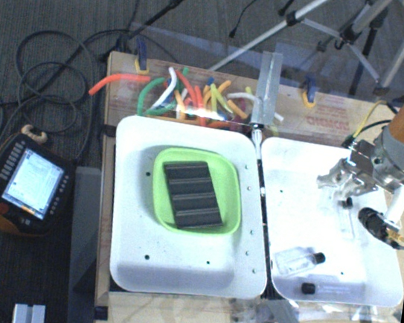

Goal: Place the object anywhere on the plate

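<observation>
Bench (pixel 164 313), left bin (pixel 171 265), green plate (pixel 231 206) holding dark block (pixel 193 193)

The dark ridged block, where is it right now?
The dark ridged block lies on the green plate in the left bin, apart from the gripper.

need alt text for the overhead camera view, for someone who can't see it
A dark ridged block lies on a green plate in the left white bin. The robot arm's gripper hangs over the right white bin, which holds a small clear item with a black cap near its front. Coloured cables sit on the bench behind the bins.
</observation>
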{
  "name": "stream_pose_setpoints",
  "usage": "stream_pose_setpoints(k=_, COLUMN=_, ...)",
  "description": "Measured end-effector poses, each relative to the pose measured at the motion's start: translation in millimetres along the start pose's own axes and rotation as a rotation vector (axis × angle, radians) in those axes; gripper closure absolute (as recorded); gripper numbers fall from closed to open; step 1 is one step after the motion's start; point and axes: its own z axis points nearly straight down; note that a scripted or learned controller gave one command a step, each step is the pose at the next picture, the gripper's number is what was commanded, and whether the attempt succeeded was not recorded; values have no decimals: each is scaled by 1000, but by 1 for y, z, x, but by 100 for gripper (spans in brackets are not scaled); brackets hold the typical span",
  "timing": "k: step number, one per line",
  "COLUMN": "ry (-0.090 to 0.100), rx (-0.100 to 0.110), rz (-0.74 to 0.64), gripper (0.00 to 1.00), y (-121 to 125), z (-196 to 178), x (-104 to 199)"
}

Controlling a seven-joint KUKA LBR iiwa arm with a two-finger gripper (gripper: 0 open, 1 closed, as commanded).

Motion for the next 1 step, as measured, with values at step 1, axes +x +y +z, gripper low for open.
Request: stream_pose_setpoints(k=1, ry=0, rx=0, rz=0, gripper=0, y=0, z=0, x=0)
